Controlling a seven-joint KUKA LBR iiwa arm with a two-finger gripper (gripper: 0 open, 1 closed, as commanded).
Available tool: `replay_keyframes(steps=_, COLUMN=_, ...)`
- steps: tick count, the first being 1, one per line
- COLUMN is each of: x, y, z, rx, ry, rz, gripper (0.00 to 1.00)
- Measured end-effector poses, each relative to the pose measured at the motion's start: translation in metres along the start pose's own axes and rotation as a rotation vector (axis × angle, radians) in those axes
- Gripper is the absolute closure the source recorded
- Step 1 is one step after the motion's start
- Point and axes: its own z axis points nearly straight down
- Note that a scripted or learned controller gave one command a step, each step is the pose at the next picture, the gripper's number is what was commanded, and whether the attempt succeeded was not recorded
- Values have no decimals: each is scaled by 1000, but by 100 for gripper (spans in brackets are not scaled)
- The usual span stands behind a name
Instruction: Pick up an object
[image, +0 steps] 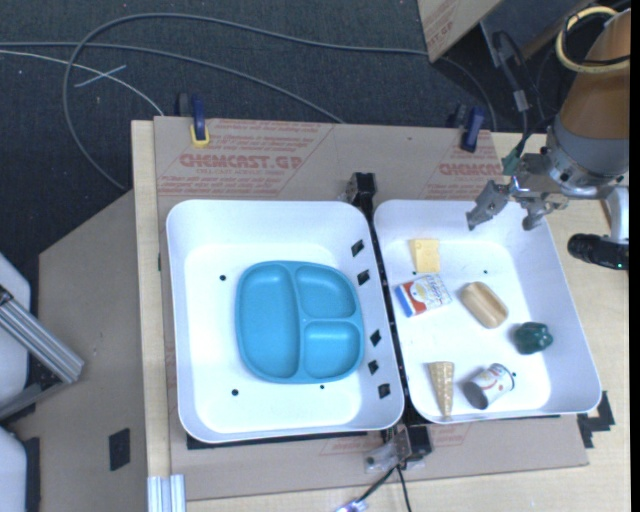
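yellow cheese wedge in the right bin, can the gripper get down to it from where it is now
Probably yes. The gripper hangs over the right bin's back edge, and the yellow cheese wedge lies apart from the red and white packet just in front of it, with nothing on top.

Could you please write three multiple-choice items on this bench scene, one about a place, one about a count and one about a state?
1. Where does the blue divided plate lie?
A. in the left bin
B. in the right bin
C. on the cardboard outside the bins

2. How many loose objects lie in the right bin?
A. three
B. six
C. nine

3. What is the gripper doing?
A. lifting the plate
B. hovering with open jaws over the right bin's far edge, with nothing between them
C. clamping the green object

Answers: 1 A, the plate sits in the middle of the left bin. 2 B, six separate pieces can be counted. 3 B, the jaws are spread, with bare bin between them.
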Motion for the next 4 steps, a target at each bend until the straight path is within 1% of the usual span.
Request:
replay_keyframes(steps=1, x=2, y=6, z=60, rx=4, ry=1, rz=-1, gripper=0)
replay_keyframes(steps=2, x=1, y=7, z=122, rx=2, ry=0, rz=0, gripper=0)
replay_keyframes(steps=3, x=1, y=8, z=143, rx=2, ry=0, rz=0, gripper=0)
replay_keyframes(steps=4, x=2, y=9, z=129, rx=-3, ry=1, rz=-1, gripper=100)
